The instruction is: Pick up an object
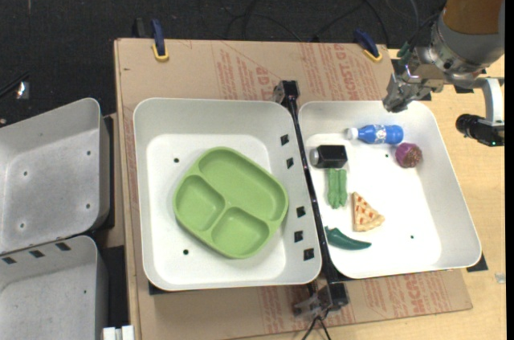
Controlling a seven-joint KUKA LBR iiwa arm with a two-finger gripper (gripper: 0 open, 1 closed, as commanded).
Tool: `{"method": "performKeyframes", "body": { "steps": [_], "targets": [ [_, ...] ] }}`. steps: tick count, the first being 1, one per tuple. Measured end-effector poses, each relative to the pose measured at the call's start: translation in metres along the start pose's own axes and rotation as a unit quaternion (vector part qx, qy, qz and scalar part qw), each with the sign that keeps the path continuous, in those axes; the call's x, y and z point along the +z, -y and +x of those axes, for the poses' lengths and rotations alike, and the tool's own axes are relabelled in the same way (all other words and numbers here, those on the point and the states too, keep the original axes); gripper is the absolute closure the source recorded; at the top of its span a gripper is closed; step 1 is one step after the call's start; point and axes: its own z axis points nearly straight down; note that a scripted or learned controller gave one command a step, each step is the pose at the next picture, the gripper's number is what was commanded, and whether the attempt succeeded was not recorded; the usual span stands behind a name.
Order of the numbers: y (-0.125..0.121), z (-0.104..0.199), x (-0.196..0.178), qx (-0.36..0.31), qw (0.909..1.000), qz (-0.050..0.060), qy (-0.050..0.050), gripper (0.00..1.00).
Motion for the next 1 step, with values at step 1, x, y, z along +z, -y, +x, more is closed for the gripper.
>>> {"method": "performKeyframes", "body": {
  "steps": [1],
  "targets": [
    [-0.0007,0.0586,-0.0027,-0.001,1.0000,0.000,0.000,1.00]
  ]
}}
